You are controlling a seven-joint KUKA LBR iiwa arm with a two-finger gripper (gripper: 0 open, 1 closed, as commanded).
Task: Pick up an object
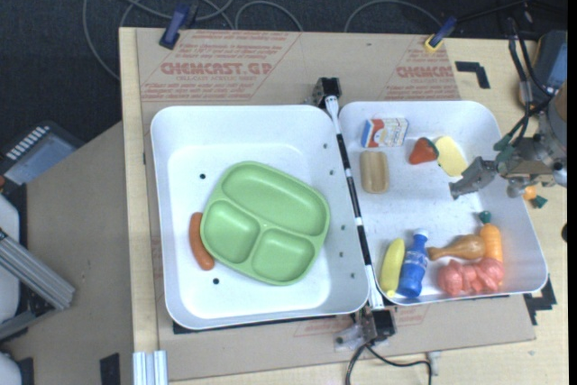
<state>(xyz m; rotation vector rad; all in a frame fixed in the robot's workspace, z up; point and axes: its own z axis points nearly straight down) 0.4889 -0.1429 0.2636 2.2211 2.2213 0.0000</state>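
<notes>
Hovering claw (476, 178) sits just right of yellow lemon (451, 156).

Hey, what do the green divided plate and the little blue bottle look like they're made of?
The green divided plate looks like molded plastic with a matte finish: uniform color, soft rounded compartment edges, no sharp glare. The blue bottle also looks like plastic, slightly glossier, with a white cap; too small to say more. Both sit in shallow white bins that appear to be smooth plastic too.
</notes>
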